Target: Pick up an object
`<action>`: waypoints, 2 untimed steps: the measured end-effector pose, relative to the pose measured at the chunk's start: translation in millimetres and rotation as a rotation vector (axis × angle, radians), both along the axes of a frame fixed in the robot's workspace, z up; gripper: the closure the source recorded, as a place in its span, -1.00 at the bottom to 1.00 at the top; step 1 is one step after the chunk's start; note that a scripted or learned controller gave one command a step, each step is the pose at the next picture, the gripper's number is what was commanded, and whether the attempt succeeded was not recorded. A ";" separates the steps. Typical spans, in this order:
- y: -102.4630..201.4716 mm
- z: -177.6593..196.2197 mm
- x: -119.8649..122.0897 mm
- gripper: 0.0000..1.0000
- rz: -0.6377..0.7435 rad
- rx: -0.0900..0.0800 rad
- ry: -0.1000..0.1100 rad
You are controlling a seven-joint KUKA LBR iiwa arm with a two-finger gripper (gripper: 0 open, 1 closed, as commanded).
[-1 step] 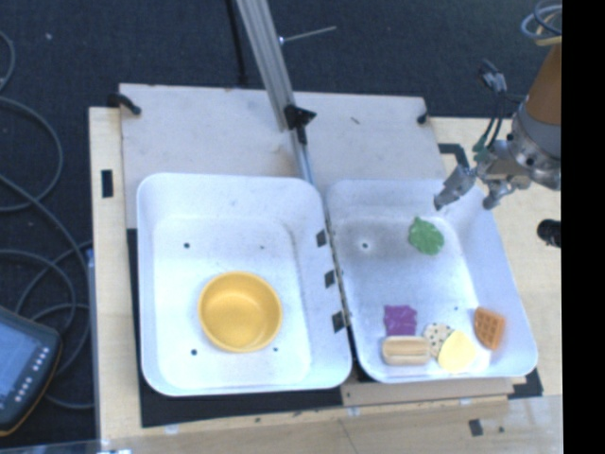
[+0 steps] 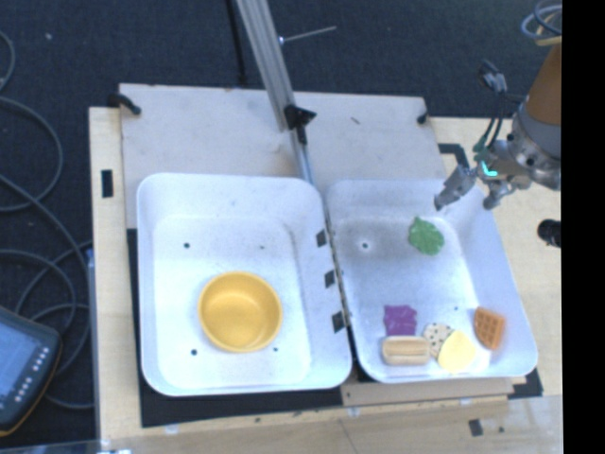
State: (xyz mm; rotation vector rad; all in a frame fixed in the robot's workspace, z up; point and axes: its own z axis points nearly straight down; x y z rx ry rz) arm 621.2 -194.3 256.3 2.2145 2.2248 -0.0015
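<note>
I saw two shallow white plastic bins (image 2: 170,206) side by side. The left one held a round yellow bowl (image 2: 240,310). My grey two-finger gripper (image 2: 470,189) hovered over the right bin's far edge, jaws spread and empty, probably lining up on the small green lump (image 2: 426,235) just beside it.

One fixed overhead camera slants down on both bins (image 2: 151,253)

floor (image 2: 113,26): dark carpet (cables strewn) | bench (image 2: 109,253): pale wood
</note>
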 end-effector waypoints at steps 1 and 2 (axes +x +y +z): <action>-7.1 -54.1 -9.5 -1.00 -0.006 0.000 0.005; -6.3 -108.1 -20.5 -1.00 -0.006 0.001 0.006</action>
